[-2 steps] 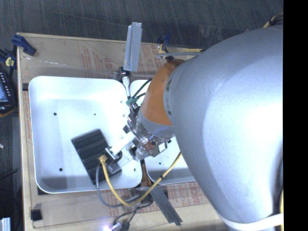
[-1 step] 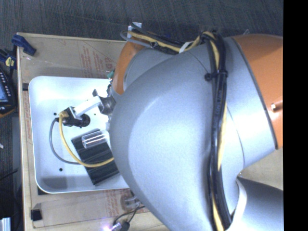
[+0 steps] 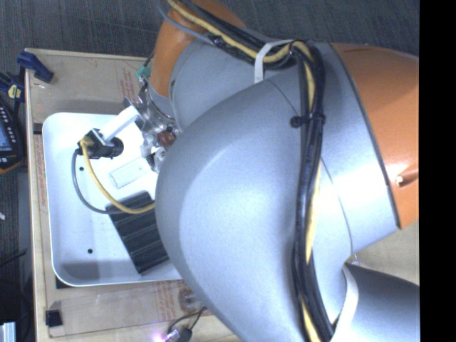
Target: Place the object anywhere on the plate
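Task thing, best guess: dark ribbed slab (image 3: 139, 237). It lies flat on the floor of the white bin (image 3: 51, 191), toward the bin's lower wall in the camera view and on the bin's right side. The slab's lower end is close to that wall; touching or not, can't tell. Its upper right edge runs under the arm (image 3: 271, 191), which covers the rest of the bin.

Handling, judged from looks: stiff, probably rubber or plastic, light to moderate weight, not fragile. The ridged top should give friction. It's flat and low, so there's little height to grab. The best hold is likely across the narrow width, pinching the two long sides near the middle, with the ridges running between the pads. Gripping at one end risks the slab tipping or swinging.

A small pale flat piece (image 3: 127, 172) lies nearer the bin's centre, above the slab. It could be the real target, can't tell. It looks thin and light, hard to pinch off the floor.

The claw (image 3: 153, 148) sits low over the bin's upper right part, just beside the pale piece and apart from the slab. How far open it is, can't tell; nothing is seen held in it.

There's a tiny dark speck (image 3: 90, 251) on the bin floor near the lower left corner. The bin rests on a brown tabletop (image 3: 85, 77).
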You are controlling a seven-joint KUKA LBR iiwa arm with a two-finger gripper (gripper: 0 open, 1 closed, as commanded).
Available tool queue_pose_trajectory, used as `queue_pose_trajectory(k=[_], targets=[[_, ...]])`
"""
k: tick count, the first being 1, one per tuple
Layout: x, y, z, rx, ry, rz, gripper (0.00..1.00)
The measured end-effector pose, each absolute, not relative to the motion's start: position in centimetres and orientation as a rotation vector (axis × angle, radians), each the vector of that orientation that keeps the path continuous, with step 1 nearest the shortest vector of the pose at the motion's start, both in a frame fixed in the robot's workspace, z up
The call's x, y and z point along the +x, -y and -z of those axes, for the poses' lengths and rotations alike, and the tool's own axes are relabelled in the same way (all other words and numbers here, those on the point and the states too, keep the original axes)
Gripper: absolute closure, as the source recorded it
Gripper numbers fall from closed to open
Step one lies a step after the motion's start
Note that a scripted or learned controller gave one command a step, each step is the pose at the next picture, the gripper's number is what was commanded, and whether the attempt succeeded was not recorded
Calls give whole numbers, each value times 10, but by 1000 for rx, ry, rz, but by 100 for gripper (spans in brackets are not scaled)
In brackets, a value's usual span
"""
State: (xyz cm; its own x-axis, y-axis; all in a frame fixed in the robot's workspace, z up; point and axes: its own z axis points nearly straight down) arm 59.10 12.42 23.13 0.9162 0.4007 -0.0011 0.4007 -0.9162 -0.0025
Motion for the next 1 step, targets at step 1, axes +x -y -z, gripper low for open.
queue_pose_trajectory(k=[1], targets=[[636, -182, -271, -3114, 417, 4, 100]])
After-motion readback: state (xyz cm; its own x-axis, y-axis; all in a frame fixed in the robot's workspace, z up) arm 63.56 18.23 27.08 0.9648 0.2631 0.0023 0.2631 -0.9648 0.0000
